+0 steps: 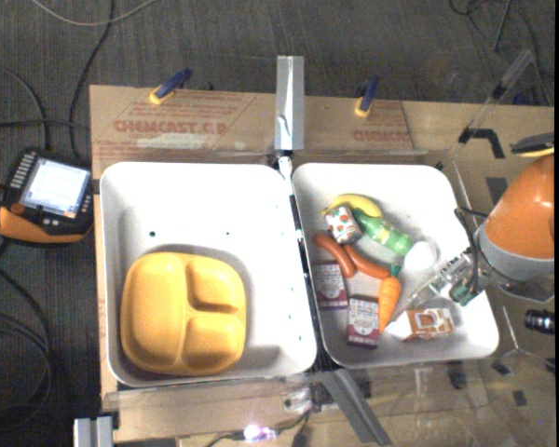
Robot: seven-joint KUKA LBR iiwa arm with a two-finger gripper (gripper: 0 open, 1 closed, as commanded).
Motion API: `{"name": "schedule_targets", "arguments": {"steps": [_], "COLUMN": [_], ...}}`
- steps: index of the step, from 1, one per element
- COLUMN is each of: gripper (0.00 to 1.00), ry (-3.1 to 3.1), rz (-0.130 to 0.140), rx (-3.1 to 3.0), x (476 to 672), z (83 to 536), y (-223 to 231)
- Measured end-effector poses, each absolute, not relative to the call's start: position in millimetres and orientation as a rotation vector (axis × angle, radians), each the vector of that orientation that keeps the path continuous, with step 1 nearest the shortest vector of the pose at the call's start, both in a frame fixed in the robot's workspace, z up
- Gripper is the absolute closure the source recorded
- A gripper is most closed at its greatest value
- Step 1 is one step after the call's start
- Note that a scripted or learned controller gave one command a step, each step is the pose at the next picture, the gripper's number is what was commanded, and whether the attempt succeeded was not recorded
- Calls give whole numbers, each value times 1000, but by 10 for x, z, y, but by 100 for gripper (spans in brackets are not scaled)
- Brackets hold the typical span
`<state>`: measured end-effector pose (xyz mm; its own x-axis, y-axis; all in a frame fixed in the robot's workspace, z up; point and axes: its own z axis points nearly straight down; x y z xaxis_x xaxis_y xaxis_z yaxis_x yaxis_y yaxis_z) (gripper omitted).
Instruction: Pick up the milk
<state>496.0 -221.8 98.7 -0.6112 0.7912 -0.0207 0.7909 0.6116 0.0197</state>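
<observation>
- The bench (112, 128) is topped with brown cardboard sheet, held by two blue-and-yellow clamps along its far edge.
- Two white bins sit on it side by side: the left bin (130, 194) and the right bin (438, 189), their inner walls touching.
- A yellow divided plate (184, 313) lies in the left bin, filling its near left part.
- The arm (531, 226) comes in from the right, its orange band hanging over the right bin's right wall.
- A teach pendant (42, 196) with a lit screen lies on the carpet, left of the bench.
- The gripper (440, 280) hangs low inside the right bin, near the right wall and just above the milk; from here it is a blur of metal, so I cannot tell how it is set.
- A green bottle (389, 237) lies tilted in the middle of the right bin, with a banana (356, 204) behind it.
- A carrot (388, 303) lies beside two small dark cartons (348, 303).
- A sausage (347, 257) lies slantwise between the bottle and the cartons.
- The milk (427, 324), a small orange-and-white carton, lies on its side at the right bin's near right corner, just right of the carrot.
</observation>
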Motion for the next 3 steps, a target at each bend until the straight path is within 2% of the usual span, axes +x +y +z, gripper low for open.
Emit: {"name": "schedule_targets", "arguments": {"steps": [1,2,3], "gripper": [100,100,0], "ry": [2550,2574,2584], "rz": [-4,-3,5], "rx": [1838,1805,1800], "x": [5207,5139,5150], "z": [1944,944,951], "y": [-1760,-2240,-2192]}}
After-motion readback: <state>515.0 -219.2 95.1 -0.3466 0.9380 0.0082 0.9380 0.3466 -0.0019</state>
